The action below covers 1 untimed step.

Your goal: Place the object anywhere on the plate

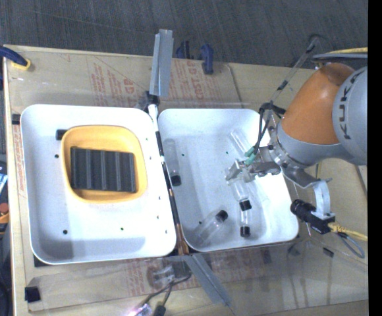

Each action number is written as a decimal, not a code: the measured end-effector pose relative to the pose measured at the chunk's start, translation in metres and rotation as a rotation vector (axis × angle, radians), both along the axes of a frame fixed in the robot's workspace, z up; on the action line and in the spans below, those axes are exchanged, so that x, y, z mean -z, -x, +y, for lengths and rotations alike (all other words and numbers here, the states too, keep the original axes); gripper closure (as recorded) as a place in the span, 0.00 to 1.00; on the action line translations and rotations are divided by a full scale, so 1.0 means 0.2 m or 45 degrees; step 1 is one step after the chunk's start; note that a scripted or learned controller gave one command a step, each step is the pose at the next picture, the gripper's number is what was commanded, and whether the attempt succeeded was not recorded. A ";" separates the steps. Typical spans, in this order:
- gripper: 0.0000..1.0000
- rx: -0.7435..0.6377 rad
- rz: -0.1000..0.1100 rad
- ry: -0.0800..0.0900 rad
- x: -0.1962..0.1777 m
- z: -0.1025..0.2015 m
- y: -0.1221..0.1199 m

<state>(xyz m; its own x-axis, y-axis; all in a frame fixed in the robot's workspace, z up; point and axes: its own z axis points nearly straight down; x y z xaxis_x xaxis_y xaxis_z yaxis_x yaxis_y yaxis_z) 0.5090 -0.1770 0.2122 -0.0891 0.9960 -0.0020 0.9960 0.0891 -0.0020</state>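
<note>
A yellow plate (103,137) with a dark ridged centre lies in the left bin (46,236). In the right bin (197,130) several clear plastic objects lie loose. A clear bottle with a black cap (211,225) rests near the front edge. A clear piece with black ends (245,217) lies beside it. A clear tube (237,139) lies towards the back right. My gripper (241,172) hangs low over the right part of this bin, just above the piece with black ends. I cannot make out anything held in it.
Another clear item with a dark cap (171,163) lies along the right bin's left wall. Blue clamps (206,56) and a grey bar (161,61) stand at the bench's back edge. Cables and a black fitting (309,214) hang off the arm at the right.
</note>
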 end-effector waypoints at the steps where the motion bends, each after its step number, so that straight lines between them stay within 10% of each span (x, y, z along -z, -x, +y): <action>1: 1.00 -0.096 0.000 -0.004 -0.10 0.36 -0.24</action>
